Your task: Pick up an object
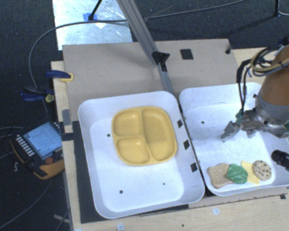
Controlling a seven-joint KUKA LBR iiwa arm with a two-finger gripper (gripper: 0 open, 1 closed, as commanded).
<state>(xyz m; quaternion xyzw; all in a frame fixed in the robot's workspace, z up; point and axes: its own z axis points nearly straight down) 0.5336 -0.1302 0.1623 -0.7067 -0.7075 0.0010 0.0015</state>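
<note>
The desk (129, 68) carries two shallow white bins side by side. The left bin (106, 193) holds a yellow divided plate (144, 135), lying flat in its upper half. The right bin (205, 106) has the arm (280, 90) reaching in over its far side, orange band showing above the wrist. The pincer (233, 127) hangs over the bare middle of that bin, with nothing between its fingers that I can see; whether they are spread or closed I cannot tell from here. The things to pick lie along the near wall: a slice of toast (218, 175), a green leaf (237, 173) overlapping it, a yellow piece (249, 170) and a cookie (262, 169). I judge this the approach step: the pincer needs to move toward the near wall, then descend on one piece.
</note>
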